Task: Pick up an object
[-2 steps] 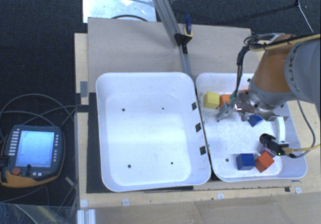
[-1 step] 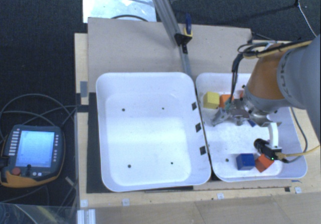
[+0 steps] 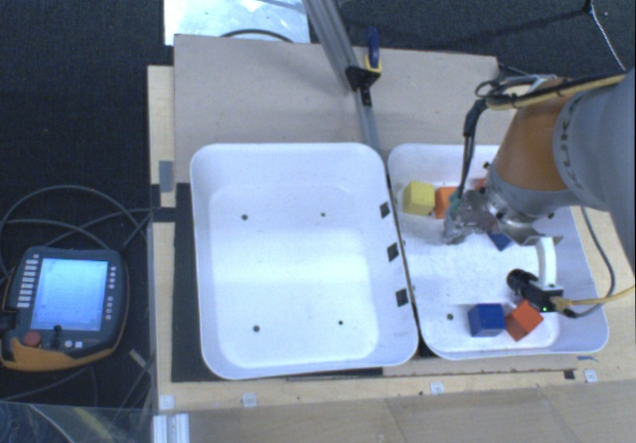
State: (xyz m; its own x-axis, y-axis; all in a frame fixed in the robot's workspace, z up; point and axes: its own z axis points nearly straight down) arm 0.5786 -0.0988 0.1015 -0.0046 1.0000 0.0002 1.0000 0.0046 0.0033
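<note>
A: Camera view first: where do you find the gripper (image 3: 459,229)?

B: You see it low inside the right bin (image 3: 586,332), near that bin's left-centre, under the grey arm (image 3: 586,148) with its orange band (image 3: 527,158). You cannot tell how the jaws stand; the wrist hides them.

A: What lies around it?

B: A yellow block (image 3: 418,199) sits just to its left, near the bin's upper left. An orange piece (image 3: 444,201) lies between that block and the gripper, partly hidden. A small blue piece (image 3: 500,242) peeks out just to the right, below the wrist.

A: And farther down?

B: You have a blue cube (image 3: 486,319) and an orange cube (image 3: 524,320) touching side by side near the lower edge, well apart from the gripper.

A: Anything else on the surface (image 3: 268,93)?

B: The left bin (image 3: 214,262) beside it, and a teach pendant (image 3: 62,307) off to the far left.
</note>
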